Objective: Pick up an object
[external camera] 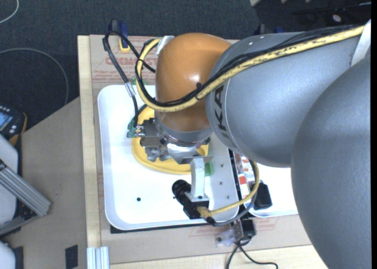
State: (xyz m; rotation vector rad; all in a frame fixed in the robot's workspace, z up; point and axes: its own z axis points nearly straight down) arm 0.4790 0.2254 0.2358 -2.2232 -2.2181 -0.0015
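Observation:
My gripper [155,146] hangs under the orange wrist band, low over the left white bin [118,168]. It sits right on top of a flat yellow object [148,160] whose curved rim shows beneath it. The wrist hides most of that object and the gripper's tips. A small green piece [132,128] shows at the wrist's left edge.
The grey arm covers the right bin [281,202] and the back of the left one. A red-and-white item [242,172] and a black item [263,197] peek out by the right bin. Black and yellow cables [126,76] loop over the left bin's far side. A small dark speck [138,199] lies on its floor.

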